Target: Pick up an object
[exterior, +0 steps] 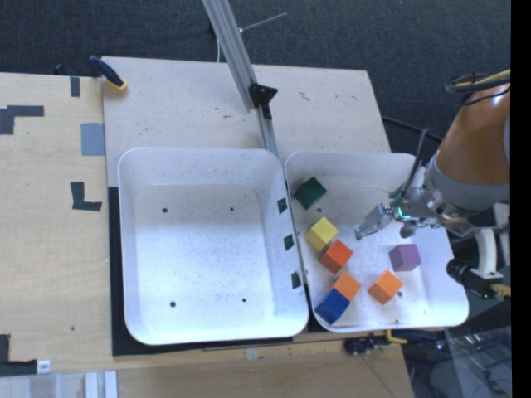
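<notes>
1. While the gripper (371, 223) hangs over the right bin (365, 162), whether its fingers are apart cannot be told.
2. Just beside it lie a yellow cube (321, 233) and purple cube (404, 257).

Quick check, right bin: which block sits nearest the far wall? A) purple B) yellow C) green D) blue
C: the green block lies highest in the right bin, close to its far wall, with the yellow block below it, the purple block lower right and the blue block by the near rim.
</notes>
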{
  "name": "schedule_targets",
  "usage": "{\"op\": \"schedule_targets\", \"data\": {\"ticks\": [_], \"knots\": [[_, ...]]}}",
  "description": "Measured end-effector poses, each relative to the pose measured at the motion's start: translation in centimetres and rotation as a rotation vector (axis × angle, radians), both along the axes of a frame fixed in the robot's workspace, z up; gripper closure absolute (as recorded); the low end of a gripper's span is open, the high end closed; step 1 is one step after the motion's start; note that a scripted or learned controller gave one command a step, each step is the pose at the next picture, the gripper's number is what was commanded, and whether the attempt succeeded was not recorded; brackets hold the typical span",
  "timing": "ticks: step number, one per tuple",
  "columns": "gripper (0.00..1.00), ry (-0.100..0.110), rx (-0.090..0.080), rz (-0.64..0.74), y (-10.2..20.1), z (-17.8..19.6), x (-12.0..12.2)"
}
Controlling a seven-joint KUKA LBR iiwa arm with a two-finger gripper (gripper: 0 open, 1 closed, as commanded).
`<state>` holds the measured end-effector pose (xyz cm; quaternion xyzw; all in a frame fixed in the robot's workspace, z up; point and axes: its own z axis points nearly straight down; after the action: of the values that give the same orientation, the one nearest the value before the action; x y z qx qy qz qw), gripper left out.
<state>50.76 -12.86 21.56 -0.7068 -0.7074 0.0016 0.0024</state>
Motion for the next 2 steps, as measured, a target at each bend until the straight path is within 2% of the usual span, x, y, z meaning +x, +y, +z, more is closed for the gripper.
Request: {"op": "schedule_targets", "data": {"ticks": [1,2], "knots": [[0.00,-0.004,-0.001,0.001,0.0,0.2,0.1],[0.00,0.002,0.000,-0.001,0.0,-4.5,-0.8]]}}
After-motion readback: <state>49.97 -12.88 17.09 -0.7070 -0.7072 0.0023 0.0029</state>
